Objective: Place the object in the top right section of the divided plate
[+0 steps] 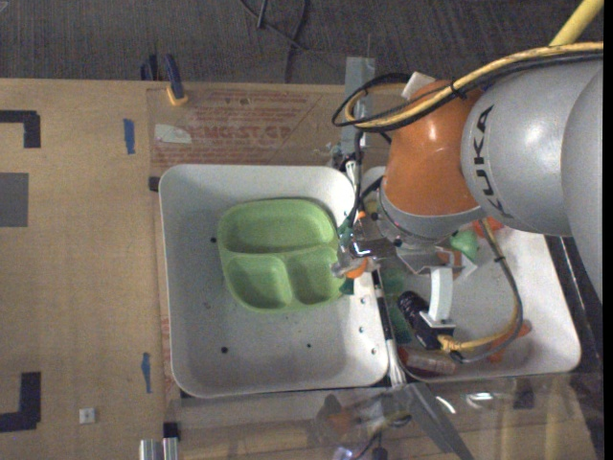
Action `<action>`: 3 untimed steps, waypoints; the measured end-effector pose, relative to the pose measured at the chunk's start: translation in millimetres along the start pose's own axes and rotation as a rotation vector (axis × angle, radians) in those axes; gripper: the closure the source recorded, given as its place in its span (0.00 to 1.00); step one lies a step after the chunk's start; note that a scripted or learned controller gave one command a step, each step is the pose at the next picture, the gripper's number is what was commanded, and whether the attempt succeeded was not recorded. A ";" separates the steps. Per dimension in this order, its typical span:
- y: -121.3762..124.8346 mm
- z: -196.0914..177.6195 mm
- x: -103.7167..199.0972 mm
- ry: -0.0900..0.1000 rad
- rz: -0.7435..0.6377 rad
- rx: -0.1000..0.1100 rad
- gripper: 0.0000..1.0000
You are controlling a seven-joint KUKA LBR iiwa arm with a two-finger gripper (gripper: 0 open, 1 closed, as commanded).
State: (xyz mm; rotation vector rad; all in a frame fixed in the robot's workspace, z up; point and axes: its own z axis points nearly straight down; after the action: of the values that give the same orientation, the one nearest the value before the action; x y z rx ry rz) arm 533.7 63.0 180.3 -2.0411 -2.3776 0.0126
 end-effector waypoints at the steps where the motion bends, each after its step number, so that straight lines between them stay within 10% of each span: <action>1: -11.7 -20.1 64.4 -0.002 -0.007 -0.004 1.00; 2: -10.5 -31.6 145.6 -0.004 -0.215 -0.005 1.00; 3: 77.2 -22.1 100.5 -0.004 -0.150 -0.004 1.00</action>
State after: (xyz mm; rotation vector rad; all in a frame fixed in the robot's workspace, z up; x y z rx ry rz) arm 595.1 174.1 201.6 -1.8605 -2.5278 0.0100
